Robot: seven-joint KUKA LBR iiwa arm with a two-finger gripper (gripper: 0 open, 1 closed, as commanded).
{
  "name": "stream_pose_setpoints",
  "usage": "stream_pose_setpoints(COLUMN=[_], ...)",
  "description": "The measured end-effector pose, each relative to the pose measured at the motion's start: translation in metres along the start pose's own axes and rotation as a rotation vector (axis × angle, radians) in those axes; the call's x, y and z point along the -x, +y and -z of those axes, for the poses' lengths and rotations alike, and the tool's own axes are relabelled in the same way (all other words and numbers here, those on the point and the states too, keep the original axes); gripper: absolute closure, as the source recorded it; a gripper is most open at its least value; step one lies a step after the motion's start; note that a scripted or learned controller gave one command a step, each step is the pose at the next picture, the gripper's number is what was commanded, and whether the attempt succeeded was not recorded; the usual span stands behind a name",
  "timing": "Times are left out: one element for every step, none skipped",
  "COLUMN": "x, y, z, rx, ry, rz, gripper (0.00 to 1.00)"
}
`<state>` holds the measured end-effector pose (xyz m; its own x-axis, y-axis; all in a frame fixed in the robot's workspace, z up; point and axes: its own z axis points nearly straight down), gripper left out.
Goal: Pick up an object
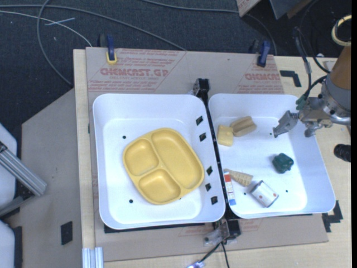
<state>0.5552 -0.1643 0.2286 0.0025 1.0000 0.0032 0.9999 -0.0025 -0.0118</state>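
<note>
Fingers [283, 124] spread apart, with nothing between them. Belonging to the grey two-finger gripper [295, 128], poised over the far right part of the right shallow white plastic bin [315, 202], above its floor rather than touching anything.

Likeliest target, judging by nearness: the dark green rounded lump [283, 162], lying on the bin floor just toward the camera from the fingertips and a little left of the gripper's midline. Squat and knobbly, with no clear long axis, so little need to turn the wrist; probably a short shift toward the near rim, then straight down. Matte, possibly soft or rubbery; hard to tell.

Further left in the same bin: a pale yellow blocky piece [225, 135] touching a tan stubby cylinder [244, 126], the latter with its long axis running left to right, slightly tilted. Near the front: a ridged beige cone [241, 177] pointing left, and beside it a shiny white-and-silver short cylinder [262, 194], smooth and likely slippery between narrow fingers.

In the left white bin [106, 149]: a yellow three-compartment plastic plate [163, 165], flat, glossy, well apart from the gripper.
</note>
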Motion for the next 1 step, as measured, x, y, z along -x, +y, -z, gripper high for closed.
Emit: stream_pose_setpoints(x=[-0.0002], y=[0.0024], z=[0.0056], rx=[0.011], ry=[-0.002], rz=[0.003], gripper=[0.0])
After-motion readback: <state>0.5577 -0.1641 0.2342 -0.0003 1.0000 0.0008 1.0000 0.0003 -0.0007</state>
